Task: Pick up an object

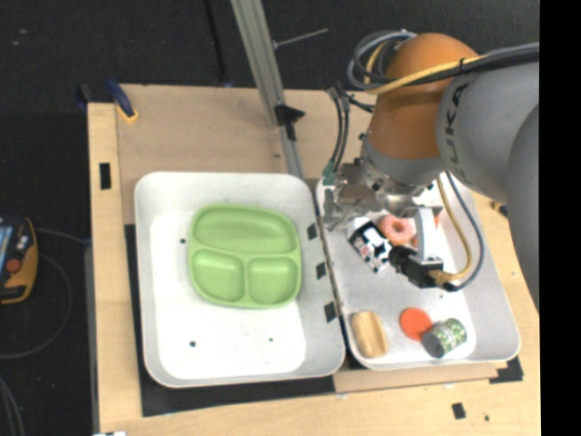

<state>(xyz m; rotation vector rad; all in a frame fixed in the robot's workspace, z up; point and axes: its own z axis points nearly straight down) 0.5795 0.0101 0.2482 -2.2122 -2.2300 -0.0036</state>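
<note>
My gripper (374,240) hangs low over the upper part of the right bin (495,321), under the orange wrist band. A pink object (398,229) lies right beside it, partly hidden by the gripper body; I cannot tell whether the two touch. Toward the bin's front lie a tan bread-shaped piece (368,332), a small orange-red disc (415,322) and a green can (446,336) on its side. All three are well apart from the gripper.
The left bin (163,334) holds a green divided plate (245,255). A grey metal post (263,62) leans in from the back, between the bins. The arm's bulk covers the right bin's back half.
</note>
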